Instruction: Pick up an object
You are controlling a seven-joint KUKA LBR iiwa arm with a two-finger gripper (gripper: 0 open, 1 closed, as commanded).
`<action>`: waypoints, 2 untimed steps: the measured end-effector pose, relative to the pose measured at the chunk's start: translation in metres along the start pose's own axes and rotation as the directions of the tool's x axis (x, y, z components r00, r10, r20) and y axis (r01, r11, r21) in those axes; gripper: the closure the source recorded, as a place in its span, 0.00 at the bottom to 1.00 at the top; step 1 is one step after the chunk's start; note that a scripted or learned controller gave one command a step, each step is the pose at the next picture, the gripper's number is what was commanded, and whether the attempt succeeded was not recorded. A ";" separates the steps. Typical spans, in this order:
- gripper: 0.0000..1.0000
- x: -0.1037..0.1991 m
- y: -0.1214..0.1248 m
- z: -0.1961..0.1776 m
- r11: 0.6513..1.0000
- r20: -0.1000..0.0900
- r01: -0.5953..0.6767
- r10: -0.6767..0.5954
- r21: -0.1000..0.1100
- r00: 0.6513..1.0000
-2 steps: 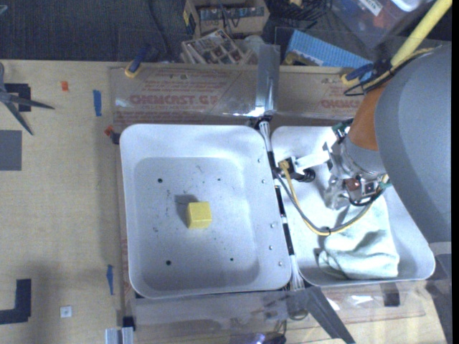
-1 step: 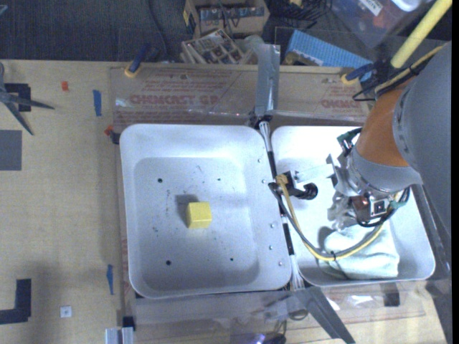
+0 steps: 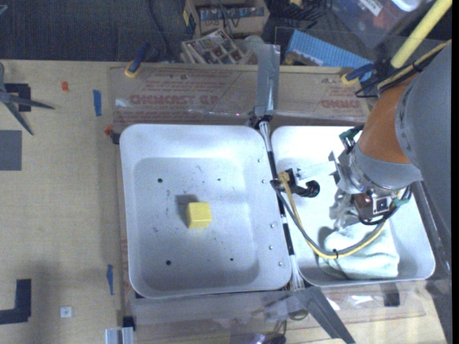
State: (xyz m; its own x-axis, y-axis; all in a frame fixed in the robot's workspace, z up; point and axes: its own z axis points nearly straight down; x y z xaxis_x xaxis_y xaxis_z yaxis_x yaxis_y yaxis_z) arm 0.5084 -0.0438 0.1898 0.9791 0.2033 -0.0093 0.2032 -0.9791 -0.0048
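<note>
Because the arm reached in from the right, its gripper [image 3: 343,217] hung over the right bin [image 3: 423,253] above a white cloth [image 3: 373,258], while the yellow block [image 3: 199,214] sat alone in the left bin [image 3: 143,156], well apart.

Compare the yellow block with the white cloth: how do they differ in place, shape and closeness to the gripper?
The yellow block lies alone in the middle of the left bin; the white cloth sits bunched in the right bin's near corner. The block is small, rigid and boxy; the cloth is larger, soft and crumpled. The gripper hangs just above the cloth, far from the block. Both rest on a bin floor.
</note>
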 end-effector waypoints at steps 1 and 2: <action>0.00 0.000 0.000 0.000 1.000 0.000 0.000 0.000 0.000 1.000; 0.00 0.000 0.000 0.000 1.000 0.000 0.000 0.000 0.000 1.000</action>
State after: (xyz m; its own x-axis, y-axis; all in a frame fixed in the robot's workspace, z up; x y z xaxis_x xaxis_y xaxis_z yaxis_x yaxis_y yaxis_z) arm 0.5083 -0.0439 0.1898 0.9792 0.2029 -0.0096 0.2028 -0.9792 -0.0049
